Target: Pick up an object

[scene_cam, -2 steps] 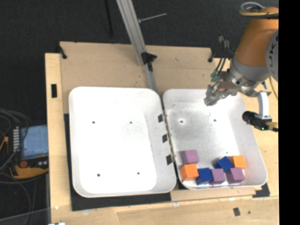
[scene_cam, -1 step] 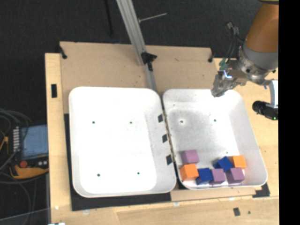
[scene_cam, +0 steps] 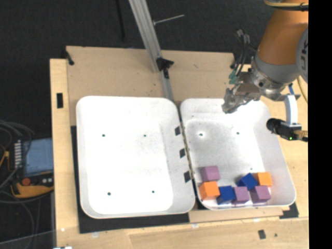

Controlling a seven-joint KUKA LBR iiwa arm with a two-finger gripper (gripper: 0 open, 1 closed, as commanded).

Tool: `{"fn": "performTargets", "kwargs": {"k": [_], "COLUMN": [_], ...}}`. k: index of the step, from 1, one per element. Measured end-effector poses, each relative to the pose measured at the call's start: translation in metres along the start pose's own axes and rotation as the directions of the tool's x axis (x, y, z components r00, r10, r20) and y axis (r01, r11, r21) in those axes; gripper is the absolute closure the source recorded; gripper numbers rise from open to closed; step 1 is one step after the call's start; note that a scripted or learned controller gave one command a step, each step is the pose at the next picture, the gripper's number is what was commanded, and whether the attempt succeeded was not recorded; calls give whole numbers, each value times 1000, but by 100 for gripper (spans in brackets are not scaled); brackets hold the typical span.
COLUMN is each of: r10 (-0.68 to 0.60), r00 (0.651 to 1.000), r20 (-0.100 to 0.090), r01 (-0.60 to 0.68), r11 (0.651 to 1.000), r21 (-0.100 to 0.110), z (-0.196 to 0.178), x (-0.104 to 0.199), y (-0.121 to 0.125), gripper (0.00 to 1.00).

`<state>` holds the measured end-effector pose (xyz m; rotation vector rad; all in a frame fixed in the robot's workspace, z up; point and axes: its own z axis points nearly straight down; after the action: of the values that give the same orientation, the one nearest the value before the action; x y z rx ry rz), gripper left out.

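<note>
The grey metal claw (scene_cam: 231, 107), its opening impossible to tell, hangs over the right shallow white plastic bin's (scene_cam: 276, 139) far end, well apart from the small coloured cubes (scene_cam: 236, 187) clustered at the near end.

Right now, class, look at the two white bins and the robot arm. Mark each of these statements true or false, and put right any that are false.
1. All the blocks lie in the right bin. True.
2. The blocks sit at the far end of their bin. False: they cluster at its near end, like the orange block.
3. The tool hangs over the far edge of the right bin. True.
4. The tool is touching a purple block. False: it is well away from the purple block and the rest.
5. There are blue blocks, such as the blue block. True.
</note>
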<state>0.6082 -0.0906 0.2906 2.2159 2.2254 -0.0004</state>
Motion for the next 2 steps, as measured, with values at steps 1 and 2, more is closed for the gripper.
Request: {"fn": "performTargets", "kwargs": {"k": [1,2], "r10": [0,-1], "r00": [1000,1000], "r20": [-1,-1], "r01": [0,1], "r11": [1000,1000], "r21": [1,2], "z": [3,22], "x": [40,84], "y": [-21,-30], "gripper": [100,100]}}
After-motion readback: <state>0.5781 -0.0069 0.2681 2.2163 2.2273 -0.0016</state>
